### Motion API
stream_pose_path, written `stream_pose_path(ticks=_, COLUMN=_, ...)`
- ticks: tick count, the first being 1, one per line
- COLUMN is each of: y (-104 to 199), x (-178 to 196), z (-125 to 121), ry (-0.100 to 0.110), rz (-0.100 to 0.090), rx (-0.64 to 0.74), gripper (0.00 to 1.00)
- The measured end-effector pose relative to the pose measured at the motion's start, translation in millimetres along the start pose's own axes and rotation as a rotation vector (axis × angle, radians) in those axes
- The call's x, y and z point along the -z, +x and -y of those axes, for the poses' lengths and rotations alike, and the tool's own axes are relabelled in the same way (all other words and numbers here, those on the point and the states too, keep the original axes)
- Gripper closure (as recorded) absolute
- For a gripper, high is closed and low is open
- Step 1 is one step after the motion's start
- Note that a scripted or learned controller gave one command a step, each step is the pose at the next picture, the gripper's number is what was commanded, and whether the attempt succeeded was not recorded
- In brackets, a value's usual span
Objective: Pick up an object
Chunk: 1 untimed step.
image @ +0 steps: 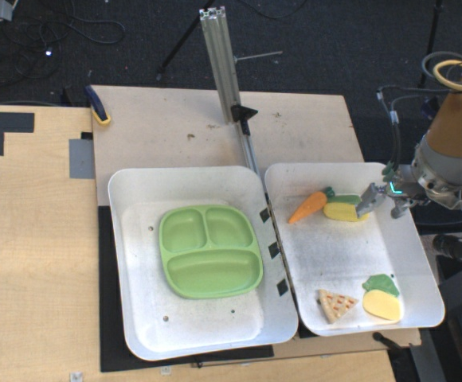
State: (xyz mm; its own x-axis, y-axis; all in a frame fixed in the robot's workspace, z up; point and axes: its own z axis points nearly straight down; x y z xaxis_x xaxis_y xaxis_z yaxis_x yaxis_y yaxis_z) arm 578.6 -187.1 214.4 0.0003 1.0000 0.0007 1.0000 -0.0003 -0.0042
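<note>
Robot hand [377, 195] at the right white bin [342, 253], reaching toward toy food.
The hand's fingers touch a yellow plastic corn piece [344, 210] beside an orange toy carrot [308, 206]; whether they grip it, I cannot tell. The left bin [135, 213] holds a green divided plate [209, 250].

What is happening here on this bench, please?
A grey robot arm reaches in from the right over the right bin. Its gripper is right beside a yellow toy that lies next to a carrot. A pizza slice and lemon lie nearer the front. The left bin holds a green divided plate.
</note>
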Motion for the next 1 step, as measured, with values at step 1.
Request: stream_pose_path(ticks=1, y=-0.1, x=1.4, z=-0.9, ry=-0.003, rz=0.001, rx=0.000, gripper=0.00)
